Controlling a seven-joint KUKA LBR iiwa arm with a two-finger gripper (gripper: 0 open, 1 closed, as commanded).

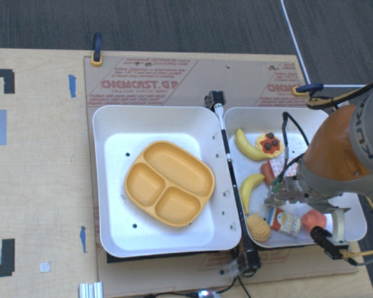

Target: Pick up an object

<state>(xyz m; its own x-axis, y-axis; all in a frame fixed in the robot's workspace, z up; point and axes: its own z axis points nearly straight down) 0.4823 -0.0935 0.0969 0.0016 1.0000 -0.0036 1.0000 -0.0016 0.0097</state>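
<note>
While I hang low over the right bin (354, 219), here's the layout, big to small. Brown protective sheet (146, 82) under both bins, printed red "CHEMCAST GP" plus smaller lines too fine to read. Left bin (105, 166) holds a yellow three-compartment tray (169, 184), nothing else in it. Right bin is the cluttered one: two bananas (251, 148), a corn cob (258, 227) in the near-left corner, a round yellow pastry with dark berries (268, 144), a small packet (287, 222) with print I can't resolve, an orange piece (313, 218) beside it.

My gripper (285, 192) sits in the middle of that pile, near the lower banana and the packet. Jaw state: can't tell, my own wrist hides it. No object confirmed picked.

Risks, my estimate:
- items lie touching, so closing could catch two or pinch an edge and slip
- curved banana may roll out
- cables near the wrist could snag on the bin wall
</note>
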